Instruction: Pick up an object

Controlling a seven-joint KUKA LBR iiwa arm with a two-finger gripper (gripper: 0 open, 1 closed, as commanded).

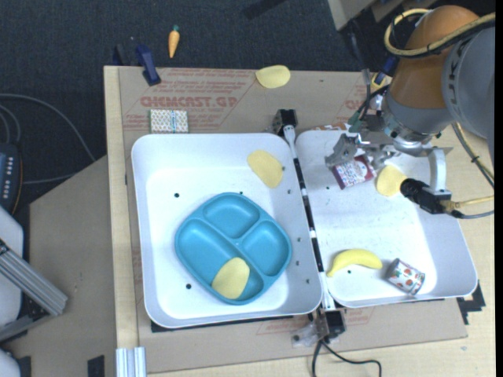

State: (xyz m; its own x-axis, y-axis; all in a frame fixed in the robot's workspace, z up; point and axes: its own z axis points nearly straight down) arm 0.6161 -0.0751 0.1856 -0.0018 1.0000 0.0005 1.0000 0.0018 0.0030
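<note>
In the right bin [440, 242], near its far wall, the gripper [360, 149] hangs low over a small red-and-white packet [354, 171]; whether the tool is closed, released or grasping cannot be told, since the wrist and its fittings cover the working end. The packet lies tilted just beneath the tool, touching or nearly touching it, and is judged the likely target, because the arm has been brought directly above it. A pale yellow piece [388, 181] sits just beside the packet, close enough that a descent could nudge it. Nearer the front wall lie a banana [354, 260] and a small can [404, 276] on its side, well apart from the tool. In the left bin [157, 210] a blue divided plate [232, 242] holds a yellow chip [231, 278] in one compartment; another chip [266, 167] rests on the bin floor. A third chip [273, 76] lies on the board beyond the bins. The pick is judged not yet secured.
</note>
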